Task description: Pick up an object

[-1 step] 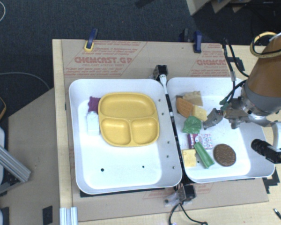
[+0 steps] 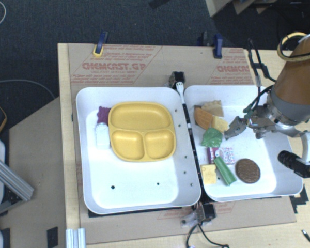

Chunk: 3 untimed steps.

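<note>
The right bin (image 2: 263,190) holds several small items: a brown bread-like piece (image 2: 203,118), a tan wedge (image 2: 213,107), a yellow block (image 2: 221,124), a green leafy toy (image 2: 213,137), a pink and white packet (image 2: 223,154), a green stick (image 2: 225,171), a yellow square (image 2: 208,174) and a brown round cookie (image 2: 247,170). My gripper (image 2: 236,127) hangs over the middle of this bin, just right of the yellow block and the green leafy toy. Nothing shows held in it.
The left bin (image 2: 93,185) carries a yellow divided plate (image 2: 142,130), with a purple item (image 2: 103,113) and a white bottle (image 2: 102,136) at its left side. The arm's grey and orange body (image 2: 297,87) covers the right bin's far right side. Clamps (image 2: 217,45) stand at the bench's back edge.
</note>
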Available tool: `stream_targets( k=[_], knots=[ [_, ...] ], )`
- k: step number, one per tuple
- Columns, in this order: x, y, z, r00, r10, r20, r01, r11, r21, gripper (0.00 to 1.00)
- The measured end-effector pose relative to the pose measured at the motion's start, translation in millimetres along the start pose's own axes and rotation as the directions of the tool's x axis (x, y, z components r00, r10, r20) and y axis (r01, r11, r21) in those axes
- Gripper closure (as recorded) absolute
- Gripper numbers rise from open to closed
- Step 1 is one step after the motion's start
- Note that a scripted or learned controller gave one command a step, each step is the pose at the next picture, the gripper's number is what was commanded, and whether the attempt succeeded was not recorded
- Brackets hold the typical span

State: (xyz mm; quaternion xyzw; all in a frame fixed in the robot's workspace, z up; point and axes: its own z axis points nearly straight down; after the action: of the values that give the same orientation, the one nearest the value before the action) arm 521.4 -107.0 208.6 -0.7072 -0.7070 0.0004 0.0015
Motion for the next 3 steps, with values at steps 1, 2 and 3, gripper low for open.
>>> stream_targets(
  k=[1, 2, 3],
  knots=[
    [-1, -2, 64, 1.000, 0.000, -0.001, 0.000, 1.000, 0.007, 0.00],
    [0, -1, 114, 1.000, 0.001, -0.001, -0.001, 1.000, -0.003, 0.00],
    [-1, 2, 100, 1.000, 0.002, 0.004, -0.002, 1.000, -0.014, 1.00]
  ],
)
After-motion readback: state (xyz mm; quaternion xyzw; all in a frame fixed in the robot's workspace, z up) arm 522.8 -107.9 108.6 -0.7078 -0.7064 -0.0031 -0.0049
